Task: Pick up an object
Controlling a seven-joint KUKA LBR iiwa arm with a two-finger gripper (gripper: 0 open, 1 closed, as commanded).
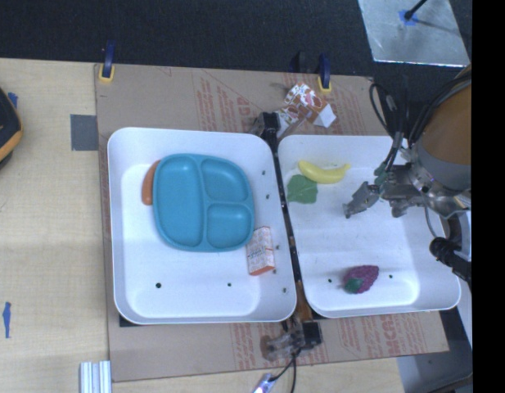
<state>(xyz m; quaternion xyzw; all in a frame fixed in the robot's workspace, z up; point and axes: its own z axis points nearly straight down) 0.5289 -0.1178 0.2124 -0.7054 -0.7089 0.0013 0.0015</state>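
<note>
Holding a blue sectioned plate (205,202), the left bin (129,293) also contains an orange item (146,186) tucked under the plate's left edge and a small packet (261,250) by the right wall. Right bin (399,297): yellow banana (323,171) and green leaf-shaped piece (302,189) near the far-left corner, purple grape cluster (361,278) near the front rim. Bare floor lies mid-bin. Gripper (375,196) hovers over the right bin's middle, jaws apart, gripping nothing, well apart from the grapes.

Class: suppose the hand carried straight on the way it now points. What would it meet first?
Probably the green leaf: the hand points left and slightly down in the view, just below the banana. Its height is unclear, so it could pass over.
</note>
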